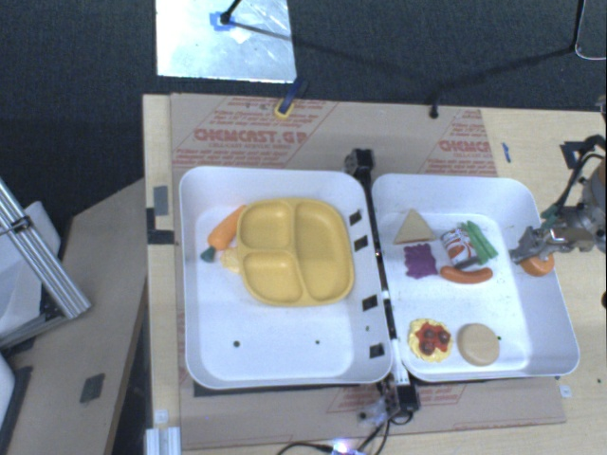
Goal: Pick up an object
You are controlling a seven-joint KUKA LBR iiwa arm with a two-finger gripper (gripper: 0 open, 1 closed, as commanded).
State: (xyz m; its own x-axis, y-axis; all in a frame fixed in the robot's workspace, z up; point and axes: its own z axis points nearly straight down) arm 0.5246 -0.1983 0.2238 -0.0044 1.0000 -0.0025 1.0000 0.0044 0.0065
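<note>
Camera view: gripper (527, 251) is seen low at the right bin's (555, 297) right edge, fingers apparently closed around a small orange object (539, 265) resting on the floor there.

Arm (586, 218) cut off by the right edge; we see just its wrist end. Gripper (527, 248) blurred, fingers unreadable. It overlaps an orange piece (541, 265), partly hidden; we cannot name it, perhaps a slice. Yellow tray (289, 251) covers part of the carrot (225, 228) and a pale yellow item (230, 262) at its left rim.
</note>
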